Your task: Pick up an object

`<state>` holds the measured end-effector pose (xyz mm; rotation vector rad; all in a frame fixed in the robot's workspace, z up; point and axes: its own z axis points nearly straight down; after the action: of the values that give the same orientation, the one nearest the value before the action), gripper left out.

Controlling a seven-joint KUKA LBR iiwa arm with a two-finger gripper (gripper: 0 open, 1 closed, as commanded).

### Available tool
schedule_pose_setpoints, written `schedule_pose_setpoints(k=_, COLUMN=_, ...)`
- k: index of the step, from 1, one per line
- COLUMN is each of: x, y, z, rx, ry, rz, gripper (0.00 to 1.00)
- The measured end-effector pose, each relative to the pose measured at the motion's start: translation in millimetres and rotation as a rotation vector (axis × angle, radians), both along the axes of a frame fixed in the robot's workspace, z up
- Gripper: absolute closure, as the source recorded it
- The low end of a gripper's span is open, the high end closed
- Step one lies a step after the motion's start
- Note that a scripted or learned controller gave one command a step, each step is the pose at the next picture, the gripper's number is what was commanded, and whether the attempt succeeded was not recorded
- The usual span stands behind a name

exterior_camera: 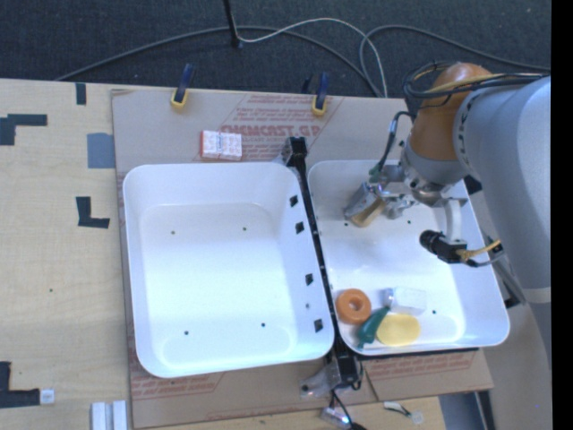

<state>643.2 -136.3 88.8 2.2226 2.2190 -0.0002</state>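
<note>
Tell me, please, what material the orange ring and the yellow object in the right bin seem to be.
Orange ring: probably matte rubber or foam; it shows no glare. Yellow object: likely smooth plastic or rubber, with a soft sheen. Right bin: apparently glossy white plastic, judging by its bright reflections.

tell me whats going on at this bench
A grey robot arm with an orange band reaches in over the right white bin, its gripper hanging above the bin's upper part. Near the bin's front edge lie an orange ring, a yellow rounded object, a green piece and a clear item. None is gripped. The left white bin sits beside it.
</note>
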Motion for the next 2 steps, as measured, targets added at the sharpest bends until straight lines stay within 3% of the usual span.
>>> schedule_pose_setpoints(k=1, x=-0.2, y=1.9, z=-0.1, rx=0.001, ry=0.001, rz=0.002, gripper=0.0)
schedule_pose_setpoints(k=2, x=15.2, y=49.9, z=-0.1, rx=0.002, ry=0.001, rz=0.005, gripper=0.0)
